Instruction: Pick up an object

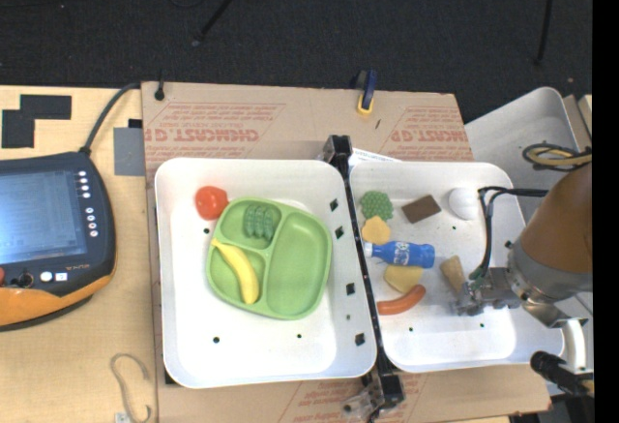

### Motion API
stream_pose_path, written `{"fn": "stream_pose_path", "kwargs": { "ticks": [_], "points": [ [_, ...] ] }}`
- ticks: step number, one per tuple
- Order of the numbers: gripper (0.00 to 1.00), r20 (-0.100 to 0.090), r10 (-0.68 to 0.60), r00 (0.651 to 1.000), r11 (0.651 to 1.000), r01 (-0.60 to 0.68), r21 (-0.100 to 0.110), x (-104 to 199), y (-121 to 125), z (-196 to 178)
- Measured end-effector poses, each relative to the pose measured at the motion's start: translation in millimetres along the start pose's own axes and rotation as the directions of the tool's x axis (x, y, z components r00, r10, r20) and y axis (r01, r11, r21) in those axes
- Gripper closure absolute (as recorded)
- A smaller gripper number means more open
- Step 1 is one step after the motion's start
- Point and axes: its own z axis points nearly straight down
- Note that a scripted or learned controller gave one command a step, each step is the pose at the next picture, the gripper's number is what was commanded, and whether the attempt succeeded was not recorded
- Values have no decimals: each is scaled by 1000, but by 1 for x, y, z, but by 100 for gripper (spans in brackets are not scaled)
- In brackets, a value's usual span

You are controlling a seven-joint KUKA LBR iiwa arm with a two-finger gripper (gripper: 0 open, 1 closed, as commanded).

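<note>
The right bin (455, 348) holds several small items: a green broccoli piece (376, 206), a brown block (421, 209), a white ball (462, 203), a blue bottle (398, 254) lying on its side, a yellow piece (375, 230), a second yellow piece (404, 278), an orange-red sausage (399, 300) and a tan block (452, 274). My gripper (474, 301) is low in this bin's right half, just right of and below the tan block. I see nothing held in it.
The left bin (184, 334) carries a green divided plate (300, 266) with a banana (237, 271) and a green item (258, 221); a red tomato (210, 201) lies beside it. A black divider (353, 256) separates the bins. A tablet pendant (48, 237) sits far left.
</note>
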Motion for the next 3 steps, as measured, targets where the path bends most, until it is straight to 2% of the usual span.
{"fn": "stream_pose_path", "kwargs": {
  "ticks": [2, 3],
  "points": [
    [100, 3, -13, 1000, 1000, 13, -5, 2, -1, -125],
    [100, 1, -13, 1000, 1000, 13, -1, 1, -1, -129]
  ]
}}
